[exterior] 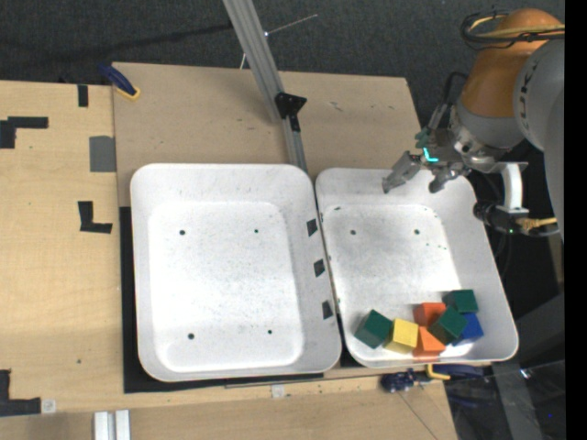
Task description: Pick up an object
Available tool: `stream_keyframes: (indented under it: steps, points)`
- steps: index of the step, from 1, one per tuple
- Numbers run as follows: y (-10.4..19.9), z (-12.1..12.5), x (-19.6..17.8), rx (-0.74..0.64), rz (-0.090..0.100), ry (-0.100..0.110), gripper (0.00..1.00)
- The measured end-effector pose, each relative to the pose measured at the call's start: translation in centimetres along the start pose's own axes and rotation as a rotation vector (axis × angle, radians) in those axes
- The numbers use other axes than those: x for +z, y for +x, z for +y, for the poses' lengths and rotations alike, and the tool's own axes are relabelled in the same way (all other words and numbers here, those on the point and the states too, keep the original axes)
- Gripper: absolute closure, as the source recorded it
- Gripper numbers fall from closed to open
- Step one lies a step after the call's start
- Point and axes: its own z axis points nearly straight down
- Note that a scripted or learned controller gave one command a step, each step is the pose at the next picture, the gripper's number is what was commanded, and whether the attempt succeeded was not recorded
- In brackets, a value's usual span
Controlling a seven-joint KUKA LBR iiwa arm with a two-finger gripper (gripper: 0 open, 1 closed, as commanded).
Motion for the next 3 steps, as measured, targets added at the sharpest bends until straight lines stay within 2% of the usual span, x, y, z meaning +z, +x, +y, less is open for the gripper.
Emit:
stream_keyframes:
  steps: [1, 3]
  points:
    - [0.0, 0.1, -0.3, -0.001, -0.002, -0.004, 0.0]
    - [0.7, -0.9, 10.2, -0.001, -0.001, 0.002, 0.0]
